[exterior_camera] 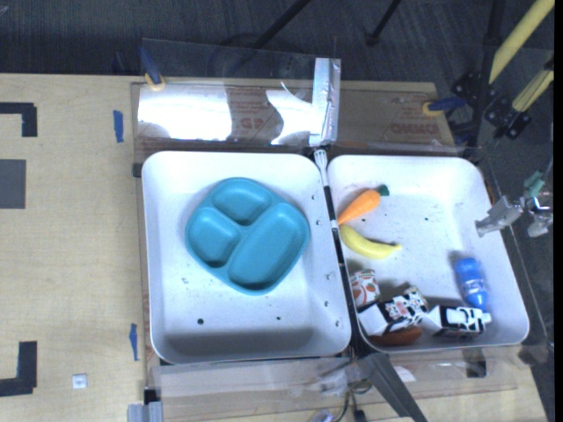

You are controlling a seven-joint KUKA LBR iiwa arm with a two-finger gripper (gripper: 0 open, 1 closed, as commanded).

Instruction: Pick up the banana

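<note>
Banana (370,245) lies near the right bin's (440,170) left wall, with the carrot (360,206) just beside it above, so approach from that side is tight. Open white floor to its right, reaching toward the blue bottle (471,280). Below it cluster a small can (364,286) and cow-print items (406,308).

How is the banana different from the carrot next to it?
The banana is yellow; the carrot is orange with a green tip. The banana curves, while the carrot is a straight cone. The banana lies nearer the front of the bin; the carrot lies behind it, slanting up to the right. Both rest by the left wall of the right bin.
</note>
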